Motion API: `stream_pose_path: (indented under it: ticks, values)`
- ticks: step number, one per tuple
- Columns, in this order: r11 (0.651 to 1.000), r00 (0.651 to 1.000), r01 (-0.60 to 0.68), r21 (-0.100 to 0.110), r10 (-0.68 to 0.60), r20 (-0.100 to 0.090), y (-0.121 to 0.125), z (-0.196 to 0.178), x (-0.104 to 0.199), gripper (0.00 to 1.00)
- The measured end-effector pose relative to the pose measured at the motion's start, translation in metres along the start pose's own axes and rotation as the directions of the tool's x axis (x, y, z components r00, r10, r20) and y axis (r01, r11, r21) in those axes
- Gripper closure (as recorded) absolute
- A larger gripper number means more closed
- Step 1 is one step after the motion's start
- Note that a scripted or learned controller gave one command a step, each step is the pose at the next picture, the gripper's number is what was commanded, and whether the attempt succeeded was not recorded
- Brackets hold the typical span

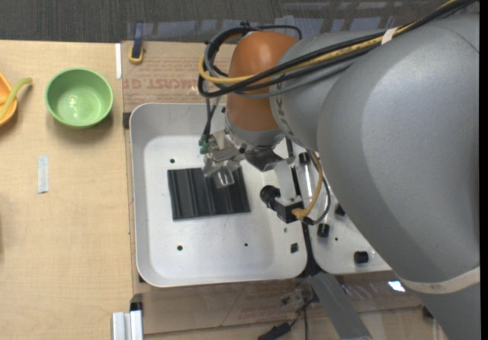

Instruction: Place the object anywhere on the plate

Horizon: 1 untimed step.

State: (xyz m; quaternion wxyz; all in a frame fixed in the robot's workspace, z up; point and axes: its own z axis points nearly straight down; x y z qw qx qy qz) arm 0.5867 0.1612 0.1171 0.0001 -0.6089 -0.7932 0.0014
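Observation:
A black ridged rectangular plate (200, 195) lies flat in the left white bin (142, 194), a little left of the bin's middle. My gripper (223, 176) hangs over the plate's upper right corner, pointing down, very close to or touching its surface. The wrist and the orange band (255, 64) hide what is beneath the gripper, and I see no separate object between it and the plate. The large grey arm (396, 140) covers the right side of the view.
A green bowl (79, 97) stands on the wooden bench at the left, with an orange item (4, 101) at the frame's left edge. A small grey strip (43, 174) lies below them. The right bin (343, 243) is mostly hidden by the arm.

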Motion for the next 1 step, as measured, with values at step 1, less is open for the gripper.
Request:
stream_pose_path:
  ticks: [1]
  values:
    - [1.000,1.000,0.000,0.000,0.000,0.000,0.0000,-0.0001,-0.0002,0.00]
